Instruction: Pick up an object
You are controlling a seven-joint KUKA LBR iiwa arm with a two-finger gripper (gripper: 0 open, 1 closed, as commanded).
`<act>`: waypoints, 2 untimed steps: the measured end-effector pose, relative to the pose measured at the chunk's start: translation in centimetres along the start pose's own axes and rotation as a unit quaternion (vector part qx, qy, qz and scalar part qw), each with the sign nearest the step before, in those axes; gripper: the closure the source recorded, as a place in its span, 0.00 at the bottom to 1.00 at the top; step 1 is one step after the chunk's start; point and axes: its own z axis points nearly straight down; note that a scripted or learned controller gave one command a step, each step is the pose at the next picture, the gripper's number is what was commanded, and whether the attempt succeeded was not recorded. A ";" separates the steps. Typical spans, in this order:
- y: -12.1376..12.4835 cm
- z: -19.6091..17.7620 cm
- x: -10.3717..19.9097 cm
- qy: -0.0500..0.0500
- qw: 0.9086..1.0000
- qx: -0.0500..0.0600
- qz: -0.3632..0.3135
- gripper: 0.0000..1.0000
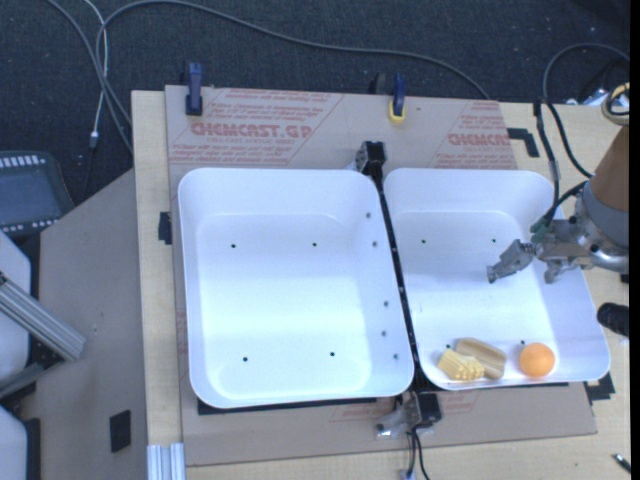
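Note:
Three small items lie along the near edge of the right bin [480, 193]: a yellow corn-like piece [459, 366], a tan bread-like piece [483, 351] touching it, and an orange ball [537, 359] a little to their right. My gripper [528, 268] hangs over the right side of this bin, above and behind the items and apart from them. It is open, with one finger [507, 263] reaching left and nothing between the two.
The left bin [200, 298] sits beside the right one, with a black divider strip [390, 268] between them. Both rest on a cardboard sheet [260, 118] held by clamps. Cables run across the dark floor behind the bench.

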 end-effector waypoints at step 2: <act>0.2 5.9 0.3 0.000 1.000 0.000 -0.001 0.00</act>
